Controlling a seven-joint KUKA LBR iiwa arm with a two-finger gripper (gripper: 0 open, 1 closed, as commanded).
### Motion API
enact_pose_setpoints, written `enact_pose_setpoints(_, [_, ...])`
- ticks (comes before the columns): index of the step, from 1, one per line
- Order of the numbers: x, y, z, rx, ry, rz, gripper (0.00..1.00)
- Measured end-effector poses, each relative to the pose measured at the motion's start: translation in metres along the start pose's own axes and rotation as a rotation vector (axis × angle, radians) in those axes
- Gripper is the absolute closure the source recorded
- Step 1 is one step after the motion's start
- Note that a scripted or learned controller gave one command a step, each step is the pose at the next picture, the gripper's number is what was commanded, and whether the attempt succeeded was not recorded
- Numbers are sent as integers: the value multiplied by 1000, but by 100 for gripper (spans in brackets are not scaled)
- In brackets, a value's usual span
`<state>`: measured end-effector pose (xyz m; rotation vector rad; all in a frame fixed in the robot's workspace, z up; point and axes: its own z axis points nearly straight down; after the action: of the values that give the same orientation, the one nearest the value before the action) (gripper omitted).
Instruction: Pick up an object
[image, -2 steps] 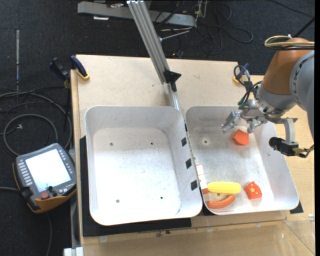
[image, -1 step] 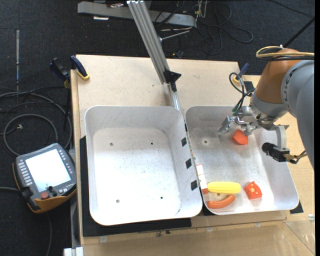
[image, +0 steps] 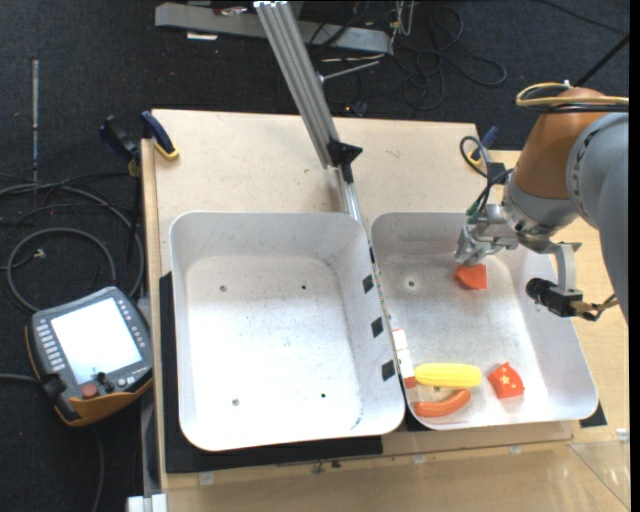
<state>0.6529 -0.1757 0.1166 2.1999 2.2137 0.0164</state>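
Gripper (image: 474, 258) over orange block (image: 472, 277), right bin (image: 560, 350) far wall near

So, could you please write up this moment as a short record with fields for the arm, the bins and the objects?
arm: grey KUKA arm with orange band, over the right bin
gripper: two-finger gripper, directly above the orange block; grasp cannot be told
right bin: shallow white bin holding four objects
objects: orange block; yellow corn cob; orange-red sausage; small red block
left bin: shallow white bin
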Motion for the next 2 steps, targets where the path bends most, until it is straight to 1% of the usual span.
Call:
enact_pose_setpoints(1, [0, 1, -65, 15, 5, 3, 100])
enact_pose_setpoints(2, [0, 4, -119, 14, 5, 3, 100])
